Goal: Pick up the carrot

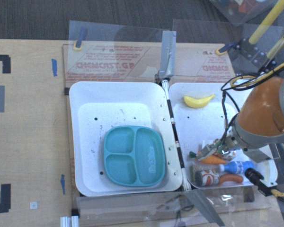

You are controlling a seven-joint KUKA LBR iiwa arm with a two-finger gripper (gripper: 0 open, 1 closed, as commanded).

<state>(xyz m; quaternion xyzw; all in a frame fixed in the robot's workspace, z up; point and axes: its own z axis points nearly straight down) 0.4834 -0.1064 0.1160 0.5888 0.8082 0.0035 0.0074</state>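
Low in the right bin (199,126), a small can (206,177) and a blue-and-white bottle (234,167) crowded the carrot (212,160), well right of the teal 3-compartment plate (134,156). The gripper (218,149) hung just over the carrot; its spread could not be told. Closing there risked catching the bottle or pushing the carrot aside.

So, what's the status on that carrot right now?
End effector low in right bin, right over carrot. Grip unconfirmed. Bottle and can crowd it.
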